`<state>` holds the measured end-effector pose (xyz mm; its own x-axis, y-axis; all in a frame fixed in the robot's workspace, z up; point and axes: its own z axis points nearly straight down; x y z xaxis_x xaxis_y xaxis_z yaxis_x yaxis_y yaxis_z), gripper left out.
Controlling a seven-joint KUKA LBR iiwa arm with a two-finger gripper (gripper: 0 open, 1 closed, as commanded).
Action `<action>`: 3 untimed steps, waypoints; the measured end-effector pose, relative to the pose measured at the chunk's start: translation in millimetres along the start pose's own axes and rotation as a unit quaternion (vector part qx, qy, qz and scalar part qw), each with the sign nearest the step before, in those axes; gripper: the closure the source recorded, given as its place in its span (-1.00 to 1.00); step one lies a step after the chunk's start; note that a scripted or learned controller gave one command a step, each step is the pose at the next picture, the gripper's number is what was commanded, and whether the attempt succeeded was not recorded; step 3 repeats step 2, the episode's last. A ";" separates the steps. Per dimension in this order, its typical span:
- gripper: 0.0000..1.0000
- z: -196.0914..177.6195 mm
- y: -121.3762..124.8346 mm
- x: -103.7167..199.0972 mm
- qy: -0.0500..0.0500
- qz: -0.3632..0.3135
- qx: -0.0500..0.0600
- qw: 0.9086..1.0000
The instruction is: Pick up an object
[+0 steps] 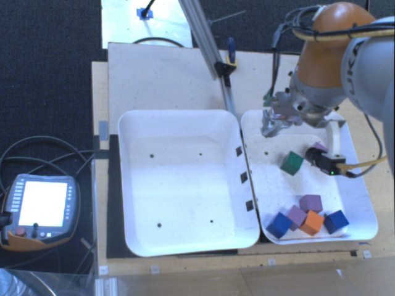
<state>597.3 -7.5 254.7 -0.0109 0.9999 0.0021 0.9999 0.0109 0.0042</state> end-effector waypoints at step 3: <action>1.00 23.3 55.9 93.1 -0.001 0.001 0.000 1.000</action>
